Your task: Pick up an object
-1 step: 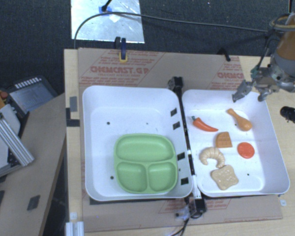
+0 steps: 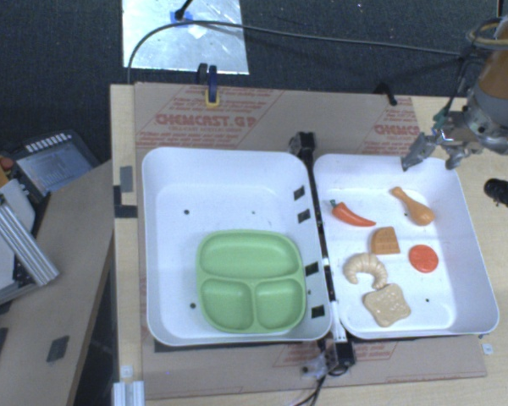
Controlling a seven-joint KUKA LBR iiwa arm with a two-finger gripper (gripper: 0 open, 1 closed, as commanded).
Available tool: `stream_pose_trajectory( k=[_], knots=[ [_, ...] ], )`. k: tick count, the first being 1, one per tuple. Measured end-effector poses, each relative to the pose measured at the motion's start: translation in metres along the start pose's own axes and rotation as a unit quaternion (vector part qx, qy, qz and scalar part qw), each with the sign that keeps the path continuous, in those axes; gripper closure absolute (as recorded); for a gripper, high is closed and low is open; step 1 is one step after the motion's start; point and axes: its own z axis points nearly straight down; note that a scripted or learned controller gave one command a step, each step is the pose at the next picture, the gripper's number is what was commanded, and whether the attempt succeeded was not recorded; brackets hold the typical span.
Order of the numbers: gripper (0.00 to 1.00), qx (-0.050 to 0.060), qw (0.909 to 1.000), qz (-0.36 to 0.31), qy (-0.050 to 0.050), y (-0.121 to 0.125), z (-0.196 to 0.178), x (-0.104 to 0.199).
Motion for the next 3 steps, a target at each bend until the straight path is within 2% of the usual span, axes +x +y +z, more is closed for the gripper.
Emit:
stream_pose_trajectory(
  k=[1,2,3],
  knots=[
    [0.00,0.001,1.0000,0.001,0.000,0.001,0.060,-0.006],
    [0.00,0.002,1.0000,-0.001,0.001,-0.001,0.120,0.001],
    [0.00,0.000,1.0000,-0.001,0.000,0.000,0.130,0.001]
  ],
)
